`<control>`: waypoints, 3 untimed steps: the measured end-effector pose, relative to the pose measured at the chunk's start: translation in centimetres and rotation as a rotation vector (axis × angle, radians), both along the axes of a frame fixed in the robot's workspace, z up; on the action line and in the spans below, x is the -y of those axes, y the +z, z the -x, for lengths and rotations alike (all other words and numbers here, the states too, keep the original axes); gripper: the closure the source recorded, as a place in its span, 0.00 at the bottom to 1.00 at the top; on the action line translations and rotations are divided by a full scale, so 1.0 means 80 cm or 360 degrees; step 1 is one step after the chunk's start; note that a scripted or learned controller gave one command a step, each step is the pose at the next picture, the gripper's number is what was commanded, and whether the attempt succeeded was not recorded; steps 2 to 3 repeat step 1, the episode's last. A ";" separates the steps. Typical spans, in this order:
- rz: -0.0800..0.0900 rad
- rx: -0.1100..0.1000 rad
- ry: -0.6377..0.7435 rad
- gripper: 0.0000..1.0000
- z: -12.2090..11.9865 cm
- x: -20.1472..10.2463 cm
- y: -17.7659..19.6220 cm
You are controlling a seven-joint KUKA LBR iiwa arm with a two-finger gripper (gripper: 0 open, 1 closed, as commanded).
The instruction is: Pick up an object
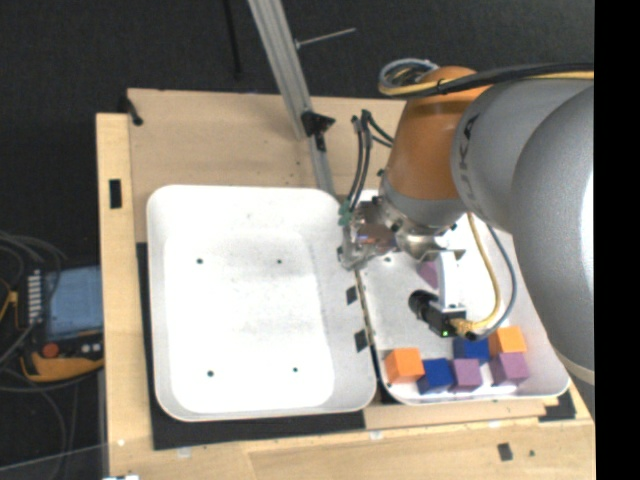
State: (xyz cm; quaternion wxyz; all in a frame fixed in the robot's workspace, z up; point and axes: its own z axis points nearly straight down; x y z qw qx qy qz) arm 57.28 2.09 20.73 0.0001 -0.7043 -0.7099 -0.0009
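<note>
Wooden bench (200, 138), left bin (180, 268), right bin (480, 396) | my gripper (385, 233) hangs above right bin; open or closed, I cannot tell | coloured blocks (468, 372) cluster at the near rim, likely targets.

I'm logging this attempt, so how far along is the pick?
Done: the arm is over the right bin, with the end effector at the edge beside the left bin. In hand: no object is visibly held. Left: the coloured blocks lie clustered at the right bin's near end, so grasping and lifting one is not yet done.
</note>
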 end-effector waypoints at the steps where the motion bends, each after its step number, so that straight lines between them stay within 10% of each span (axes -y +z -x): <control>1: -0.0001 0.0000 0.0000 1.00 -0.016 -0.069 -0.001; 3: -0.0001 0.0000 0.0000 1.00 -0.016 -0.069 -0.001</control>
